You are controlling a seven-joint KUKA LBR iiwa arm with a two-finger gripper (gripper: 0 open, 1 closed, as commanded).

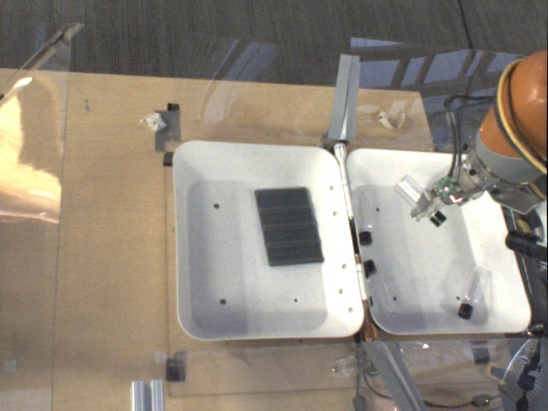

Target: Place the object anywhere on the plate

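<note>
A dark grey ribbed plate point(289, 226) lies flat in the middle of the left bin point(197, 255). A small clear object with a black end point(469, 296) rests on the floor of the right bin point(402, 311), near its front right corner. My gripper point(425, 202) hangs over the upper middle of the right bin, reaching in from the right. It is well apart from the clear object, up and to its left, and to the right of the plate. Something pale and translucent point(408, 188) shows at the gripper's left tip; I cannot tell what it is.
A grey post point(344, 101) stands behind the seam between the bins. Two small black clips point(366, 253) sit on the divider wall. The wooden bench point(86, 255) spreads to the left, with small fixtures at its corners.
</note>
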